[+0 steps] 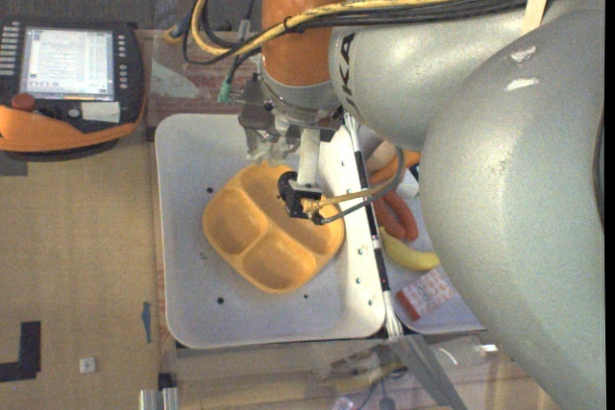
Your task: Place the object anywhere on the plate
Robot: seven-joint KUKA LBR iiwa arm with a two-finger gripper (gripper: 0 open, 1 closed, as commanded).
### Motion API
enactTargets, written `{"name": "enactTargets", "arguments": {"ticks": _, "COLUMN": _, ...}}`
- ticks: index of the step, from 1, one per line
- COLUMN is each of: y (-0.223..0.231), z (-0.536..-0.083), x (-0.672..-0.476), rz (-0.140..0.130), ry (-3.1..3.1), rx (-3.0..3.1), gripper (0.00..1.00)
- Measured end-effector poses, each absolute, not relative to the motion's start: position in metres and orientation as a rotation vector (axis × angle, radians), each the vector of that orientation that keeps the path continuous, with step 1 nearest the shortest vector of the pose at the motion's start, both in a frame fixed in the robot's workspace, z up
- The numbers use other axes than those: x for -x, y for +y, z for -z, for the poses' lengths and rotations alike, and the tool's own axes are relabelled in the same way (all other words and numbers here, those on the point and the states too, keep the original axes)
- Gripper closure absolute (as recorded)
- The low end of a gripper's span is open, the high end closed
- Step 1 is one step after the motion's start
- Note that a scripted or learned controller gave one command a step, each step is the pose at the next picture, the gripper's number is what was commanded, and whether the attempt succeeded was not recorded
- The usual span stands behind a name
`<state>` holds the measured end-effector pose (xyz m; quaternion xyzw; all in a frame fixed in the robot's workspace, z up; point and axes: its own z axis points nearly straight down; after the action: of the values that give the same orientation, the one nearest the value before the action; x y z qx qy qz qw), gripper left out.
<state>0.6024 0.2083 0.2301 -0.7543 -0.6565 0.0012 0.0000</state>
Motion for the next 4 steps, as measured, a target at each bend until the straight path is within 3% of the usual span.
{"name": "enactTargets", "arguments": {"ticks": 1, "y": 0.224, "z": -0.219, "x": -0.556, "rz": -0.002, "ry": -2.471, "rx": 1.937, "gripper": 1.0}}
{"name": "enactTargets", "arguments": {"ticks": 2, "y": 0.213, "z": -0.369, "x": -0.557, "rz": 0.002, "ry": -2.502, "rx": 1.901, "gripper": 1.0}}
{"name": "enactTargets", "arguments": {"ticks": 3, "y": 0.213, "z": -0.27, "x": -0.533, "rz": 0.001, "ry": -2.632, "rx": 1.715, "gripper": 1.0}}
{"name": "enactTargets", "arguments": {"ticks": 4, "y": 0.213, "z": -0.28, "x": -0.534, "rz": 0.005, "ry": -2.631, "rx": 1.719, "gripper": 1.0}}
